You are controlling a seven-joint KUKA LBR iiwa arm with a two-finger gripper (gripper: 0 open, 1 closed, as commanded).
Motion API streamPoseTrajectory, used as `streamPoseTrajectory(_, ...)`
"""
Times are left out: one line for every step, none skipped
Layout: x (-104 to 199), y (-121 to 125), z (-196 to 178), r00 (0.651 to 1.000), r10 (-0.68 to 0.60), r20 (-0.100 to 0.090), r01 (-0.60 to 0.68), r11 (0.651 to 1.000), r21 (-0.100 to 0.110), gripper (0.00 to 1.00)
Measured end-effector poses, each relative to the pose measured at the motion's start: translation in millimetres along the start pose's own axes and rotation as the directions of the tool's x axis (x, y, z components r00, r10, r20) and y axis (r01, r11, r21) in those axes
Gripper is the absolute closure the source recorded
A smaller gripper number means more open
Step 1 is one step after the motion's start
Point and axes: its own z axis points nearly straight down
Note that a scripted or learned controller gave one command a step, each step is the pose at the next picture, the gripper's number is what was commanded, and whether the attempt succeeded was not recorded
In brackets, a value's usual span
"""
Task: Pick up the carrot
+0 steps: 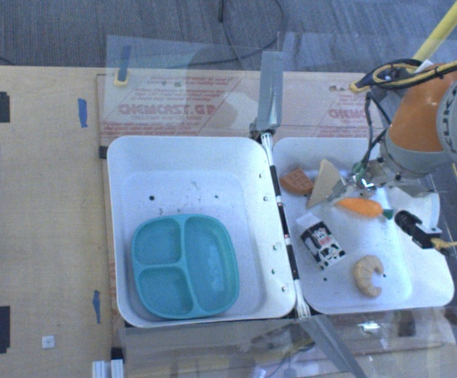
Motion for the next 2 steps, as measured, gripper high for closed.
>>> streamPoseTrajectory(-2.5, 1.3, -12.5, 1.000, 0.003, 0.003, -0.003, 1.000, -0.007, 1.00)
streamPoseTrajectory(93.9, 54.3, -98.1, 0.999, -0.043, -0.002, 0.043, 0.999, 0.002, 1.00)
